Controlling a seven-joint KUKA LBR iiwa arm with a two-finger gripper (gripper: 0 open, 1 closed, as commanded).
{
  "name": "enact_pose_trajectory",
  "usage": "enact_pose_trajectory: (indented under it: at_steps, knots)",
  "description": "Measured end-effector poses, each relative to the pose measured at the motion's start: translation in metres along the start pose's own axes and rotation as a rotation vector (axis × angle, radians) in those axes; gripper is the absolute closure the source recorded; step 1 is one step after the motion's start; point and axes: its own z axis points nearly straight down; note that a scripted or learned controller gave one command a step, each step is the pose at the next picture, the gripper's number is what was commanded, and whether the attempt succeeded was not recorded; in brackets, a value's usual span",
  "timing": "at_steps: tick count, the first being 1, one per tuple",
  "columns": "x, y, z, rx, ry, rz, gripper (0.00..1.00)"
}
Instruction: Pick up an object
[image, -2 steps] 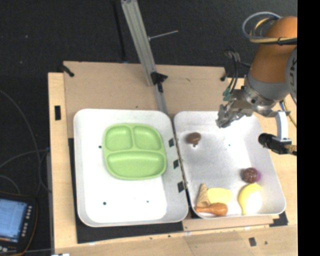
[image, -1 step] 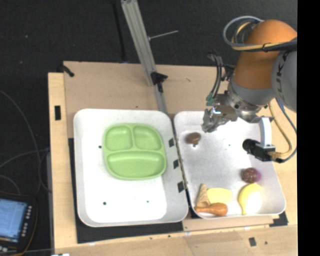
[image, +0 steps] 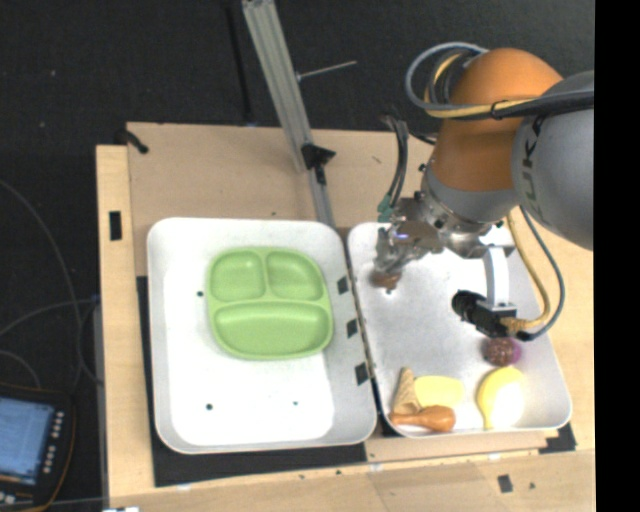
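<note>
The gripper (image: 388, 268) hangs over the upper-left part of the right bin (image: 440, 330); a small brown item (image: 386, 282) sits at its fingertips, but whether the fingers clamp it cannot be told. Part of the lettering "KUKA" shows on the arm (image: 530, 160). Along the right bin's near edge lie a tan wedge (image: 405, 388), an orange piece (image: 432, 418), a yellow block (image: 440, 391), a yellow-white fruit (image: 502, 395) and a purple piece (image: 500, 351). The left bin (image: 180, 400) holds a green divided plate (image: 270, 303), its long axis across the bin.
</note>
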Motion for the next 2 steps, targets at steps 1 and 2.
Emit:
enact_pose_trajectory:
  at_steps: [1, 2]
  knots:
    - [0.047, -0.029, 0.005, 0.001, 0.000, 0.000, 1.00]
    - [0.092, -0.047, 0.033, 0.003, 0.000, 0.000, 1.00]
